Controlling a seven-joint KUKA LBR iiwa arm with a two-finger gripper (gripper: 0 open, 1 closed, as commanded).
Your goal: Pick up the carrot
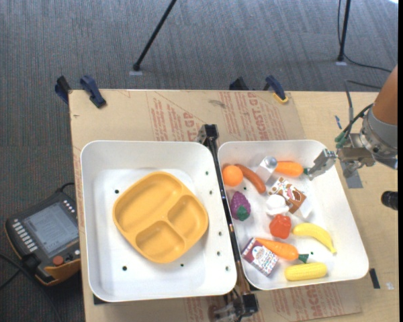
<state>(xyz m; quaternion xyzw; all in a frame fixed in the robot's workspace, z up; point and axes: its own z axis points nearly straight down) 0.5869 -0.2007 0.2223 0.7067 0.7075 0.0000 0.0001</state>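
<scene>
Carrot (278, 248) in right bin (349, 247), between carton (260, 257) and banana (314, 234)

A robotics lab: grey office carpet (67, 32), tripod legs (158, 29), clamped cardboard bench (161, 113), teach pendant (43, 237).

One fixed camera, high over the bench, looking down at a slant.

You are looking from the near long edge of the bench (181, 113) toward the carpet and stand legs behind it, so the far side sits at the top of your picture. The camera stands far enough back that both bins fit whole: the left bin (94, 180) and the right bin (342, 213) lie side by side across the middle. The arm (383, 133) enters from your right edge. With a single view, nothing overlaps with another.
</scene>
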